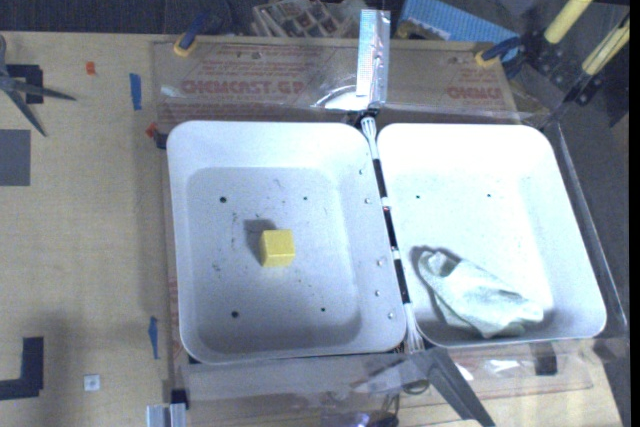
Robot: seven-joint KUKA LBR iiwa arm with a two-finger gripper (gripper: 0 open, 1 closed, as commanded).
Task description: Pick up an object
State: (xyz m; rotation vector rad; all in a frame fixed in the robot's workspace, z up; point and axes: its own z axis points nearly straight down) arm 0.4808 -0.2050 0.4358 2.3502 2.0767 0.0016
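Two shallow white bins sit side by side on the wooden counter [80, 245], and each offers me one candidate. My landmark is the left white bin [190, 165]: a small yellow foam-looking cube [278, 247] rests near the middle of its floor, well apart from every wall. Beyond its right wall, in the right white bin [560, 175], a crumpled white cloth [480, 300] lies in the near corner. I cannot tell how the jaws stand. I judge the cube light, slightly compressible and easy to pinch across two opposite flat faces. The cloth looks limp; I'd take a raised fold.
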